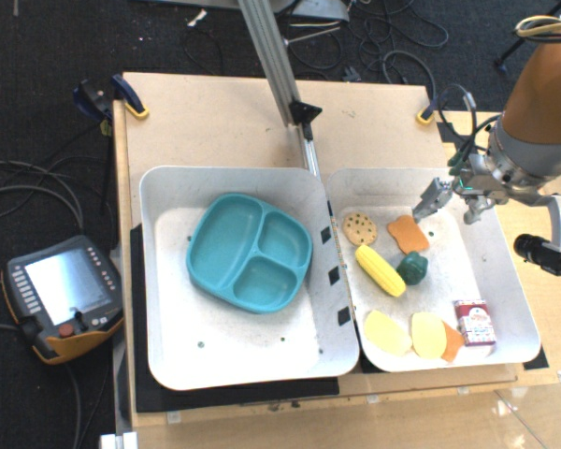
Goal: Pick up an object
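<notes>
Gripper (453, 201) of the grey-and-orange arm (538, 110) reaching in from the right, poised over the far edge of the right bin (505, 260); its two fingers are spread apart with nothing between them. Right bin contents — a round cookie (359, 227), an orange slab (408, 234), a yellow corn cob (380, 270) touching a dark green piece (413, 268), two pale yellow pieces (407, 334) near the front wall, and a small red-and-white box (475, 323). Left bin (168, 344) holds a teal three-compartment plate (251, 252). Both bins rest on a light wooden bench (206, 120); a handheld control pendant (61, 293) and cables lie on the dark floor.
</notes>
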Tool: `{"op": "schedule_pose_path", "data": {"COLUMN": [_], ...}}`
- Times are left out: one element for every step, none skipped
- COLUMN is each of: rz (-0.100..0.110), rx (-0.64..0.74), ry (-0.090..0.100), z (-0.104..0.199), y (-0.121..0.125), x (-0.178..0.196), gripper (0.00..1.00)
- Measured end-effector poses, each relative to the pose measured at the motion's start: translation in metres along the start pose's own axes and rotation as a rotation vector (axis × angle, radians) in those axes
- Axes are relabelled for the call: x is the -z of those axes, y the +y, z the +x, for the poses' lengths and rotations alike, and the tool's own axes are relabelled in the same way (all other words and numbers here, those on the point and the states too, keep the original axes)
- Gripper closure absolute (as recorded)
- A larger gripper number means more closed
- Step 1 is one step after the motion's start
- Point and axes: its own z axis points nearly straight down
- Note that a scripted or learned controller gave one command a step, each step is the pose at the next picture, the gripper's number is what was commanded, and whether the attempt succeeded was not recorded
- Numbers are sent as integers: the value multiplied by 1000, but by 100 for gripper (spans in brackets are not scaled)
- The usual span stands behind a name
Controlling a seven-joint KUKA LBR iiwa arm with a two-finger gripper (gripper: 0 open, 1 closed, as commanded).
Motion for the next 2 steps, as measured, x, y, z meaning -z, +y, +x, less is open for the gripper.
{"op": "schedule_pose_path", "data": {"rz": [0,5], "rx": [-1,-2], "ry": [0,0], "z": [0,3], "y": [0,-9], "x": [0,-59], "gripper": [0,0]}}
